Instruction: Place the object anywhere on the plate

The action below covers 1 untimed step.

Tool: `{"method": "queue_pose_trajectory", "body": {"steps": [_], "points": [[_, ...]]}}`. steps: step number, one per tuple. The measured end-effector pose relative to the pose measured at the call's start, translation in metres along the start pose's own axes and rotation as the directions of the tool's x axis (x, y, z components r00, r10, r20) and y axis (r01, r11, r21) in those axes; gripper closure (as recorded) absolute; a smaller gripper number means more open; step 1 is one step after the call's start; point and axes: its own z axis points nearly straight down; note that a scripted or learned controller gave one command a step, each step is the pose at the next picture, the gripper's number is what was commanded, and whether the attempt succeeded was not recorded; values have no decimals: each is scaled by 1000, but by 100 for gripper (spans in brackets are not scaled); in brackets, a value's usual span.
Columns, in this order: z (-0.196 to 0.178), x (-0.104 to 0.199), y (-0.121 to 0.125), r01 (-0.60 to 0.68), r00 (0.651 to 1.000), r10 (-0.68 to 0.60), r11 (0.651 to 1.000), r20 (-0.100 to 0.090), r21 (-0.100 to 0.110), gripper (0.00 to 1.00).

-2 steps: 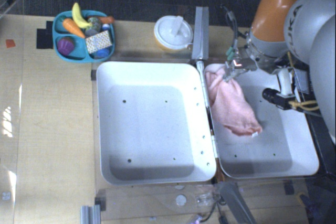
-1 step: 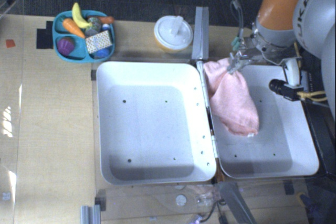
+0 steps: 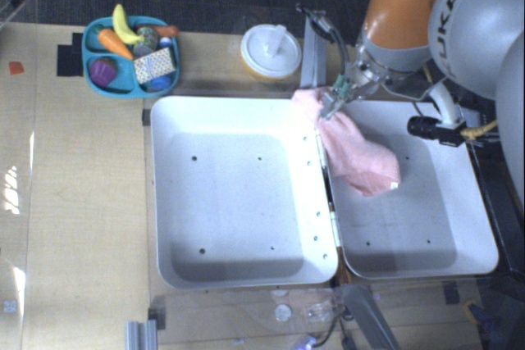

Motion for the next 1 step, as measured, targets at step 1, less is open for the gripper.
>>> {"method": "queue_pose_trajectory", "body": {"steps": [1], "points": [[4,39,39,393,920,-393,920,1,-2,100]]}}
